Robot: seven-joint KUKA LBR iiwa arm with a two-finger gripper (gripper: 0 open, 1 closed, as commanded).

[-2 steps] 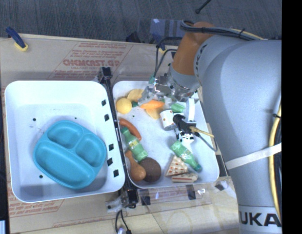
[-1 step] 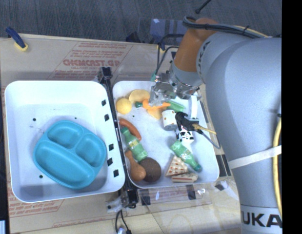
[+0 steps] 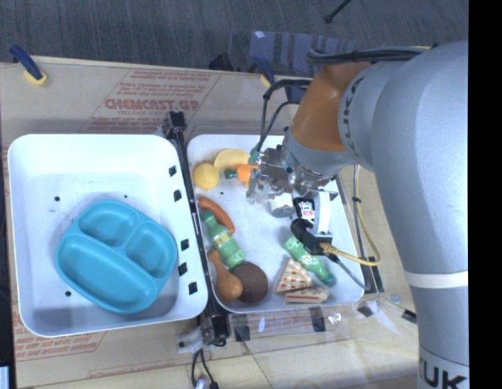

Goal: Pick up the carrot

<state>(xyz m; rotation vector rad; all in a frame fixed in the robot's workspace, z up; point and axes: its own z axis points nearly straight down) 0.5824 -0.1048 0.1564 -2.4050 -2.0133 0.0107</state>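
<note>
At the near end of the right bin (image 3: pixel 348 294) lie a sandwich wedge (image 3: pixel 298 280), a brown coconut-like ball (image 3: pixel 251 280) and a green bottle (image 3: pixel 226 245). The carrot (image 3: pixel 244 173), small and orange, sits far along beside a lemon (image 3: pixel 231 160), touching the gripper (image 3: pixel 263 178); whether that gripper is open I cannot tell. Likely light, stiff, smooth plastic: grip mid-body. The left bin (image 3: pixel 23 217) holds a blue divided plate (image 3: pixel 117 254).

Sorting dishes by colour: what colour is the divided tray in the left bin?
Light blue; the divided tray shows clearly in the camera view.
</note>
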